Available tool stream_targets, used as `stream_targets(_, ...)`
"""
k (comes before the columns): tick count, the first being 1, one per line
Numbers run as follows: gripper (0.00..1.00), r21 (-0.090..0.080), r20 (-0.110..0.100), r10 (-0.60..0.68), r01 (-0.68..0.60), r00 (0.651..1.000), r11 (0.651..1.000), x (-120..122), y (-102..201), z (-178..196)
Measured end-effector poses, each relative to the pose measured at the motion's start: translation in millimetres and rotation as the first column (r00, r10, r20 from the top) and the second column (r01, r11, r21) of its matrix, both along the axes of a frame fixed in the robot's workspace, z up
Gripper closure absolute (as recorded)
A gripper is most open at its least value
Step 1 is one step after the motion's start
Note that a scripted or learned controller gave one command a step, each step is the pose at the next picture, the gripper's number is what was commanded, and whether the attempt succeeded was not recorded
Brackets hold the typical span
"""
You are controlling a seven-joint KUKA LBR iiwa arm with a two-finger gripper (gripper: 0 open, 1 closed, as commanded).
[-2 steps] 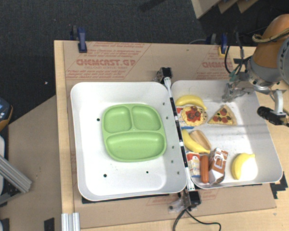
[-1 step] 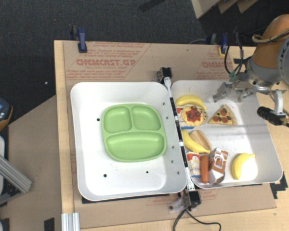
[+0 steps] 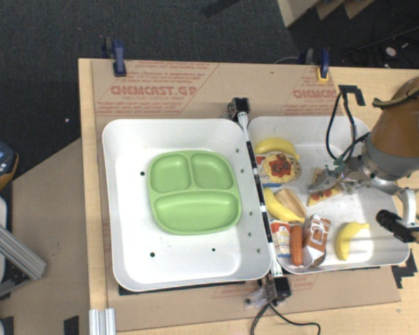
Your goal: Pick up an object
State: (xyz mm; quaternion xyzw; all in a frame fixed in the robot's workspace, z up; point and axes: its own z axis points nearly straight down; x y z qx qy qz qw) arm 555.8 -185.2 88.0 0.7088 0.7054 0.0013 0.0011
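The right bin (image 3: 377, 257) holds several toy foods. A yellow banana (image 3: 275, 146) lies at its back left, with a round red-topped piece (image 3: 280, 167) just in front of it. Nearer the front are a hot dog bun (image 3: 285, 205), a sausage (image 3: 297, 243), a brown and white packet (image 3: 316, 233) and a small banana (image 3: 350, 238). A pizza slice (image 3: 323, 196) lies mid-bin. My gripper (image 3: 333, 180) hangs low over the bin's middle, right above the back end of the pizza slice. The arm's orange band (image 3: 399, 125) is behind it on the right.
The left bin (image 3: 126, 243) bears a green divided plate (image 3: 193, 191). A black cable (image 3: 333, 128) loops up from the wrist. A black part with a white bracket (image 3: 398, 225) juts out over the right bin's right side. Blue clamps (image 3: 116, 56) hold the bench's back edge.
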Motion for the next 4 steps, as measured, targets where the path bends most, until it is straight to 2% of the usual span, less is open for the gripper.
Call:
stream_targets(1,0.00,0.001,-0.005,0.007,-0.007,1.000,1.000,-1.5,34.1,-3.4)
stream_targets(2,1.00,-0.001,-0.001,0.004,-0.004,1.000,1.000,-0.7,31.9,7.4)
stream_targets(3,1.00,0.000,0.012,0.014,-0.014,1.000,1.000,58.7,99.7,103.7)
stream_targets(4,0.00,-0.001,-0.002,0.006,-0.006,1.000,1.000,53.8,94.5,96.8)
